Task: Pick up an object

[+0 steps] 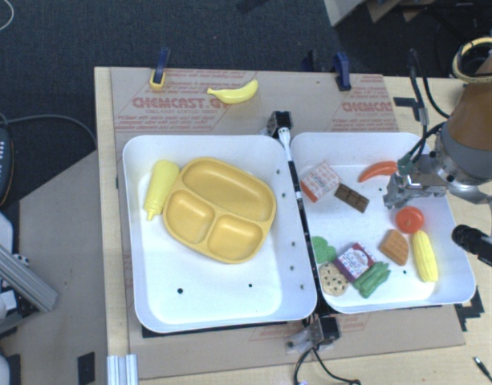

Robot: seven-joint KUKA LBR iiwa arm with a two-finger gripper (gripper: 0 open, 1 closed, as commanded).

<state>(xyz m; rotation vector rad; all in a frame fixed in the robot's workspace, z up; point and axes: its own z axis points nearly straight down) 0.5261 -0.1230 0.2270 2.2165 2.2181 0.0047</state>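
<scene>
In the camera view, my gripper (pixel 404 192) hangs over the right bin (pixel 464 291), near its far right part. If my fingers are apart or together I cannot tell from here. The nearest thing is the red tomato (pixel 409 219), a round piece just below me in the picture, toward the near edge; it has no long axis, so any approach angle fits. The yellow corn (pixel 424 256) lies a bit further the same way, its long axis running nearly straight away from me. The red pepper (pixel 377 170) is just to the left, lying slanted. On the cardboard (pixel 189 107) behind the bins I read "CHEMCAST" in red print; the smaller lines below it are not readable.
</scene>
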